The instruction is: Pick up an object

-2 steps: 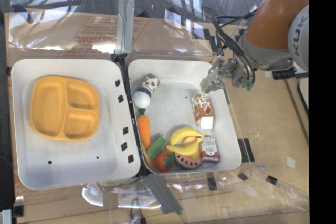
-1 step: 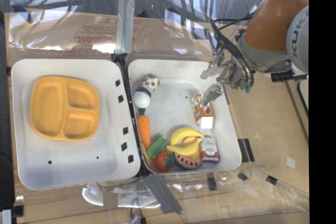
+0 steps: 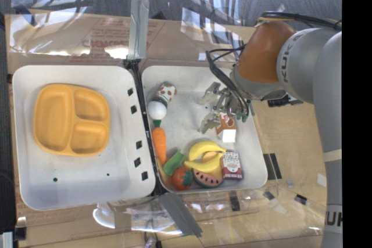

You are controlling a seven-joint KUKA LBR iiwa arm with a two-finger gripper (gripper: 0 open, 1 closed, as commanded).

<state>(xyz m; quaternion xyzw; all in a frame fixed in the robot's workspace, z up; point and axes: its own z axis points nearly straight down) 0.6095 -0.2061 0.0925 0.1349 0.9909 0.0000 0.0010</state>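
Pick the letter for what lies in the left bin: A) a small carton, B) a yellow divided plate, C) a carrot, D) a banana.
B: the yellow divided plate sits alone in the left bin, while the other toys lie in the right bin.

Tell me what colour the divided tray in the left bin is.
Yellow-orange tray, camera view.

On the grey arm (image 3: 317, 61), dark letters run along the casing beside the orange band; they read roughly "KU", the rest curving out of sight. More of the same lettering, "KU", shows low on the arm near the bottom corner. The small red carton (image 3: 232, 165) in the right bin (image 3: 192, 81) bears print too small to read.
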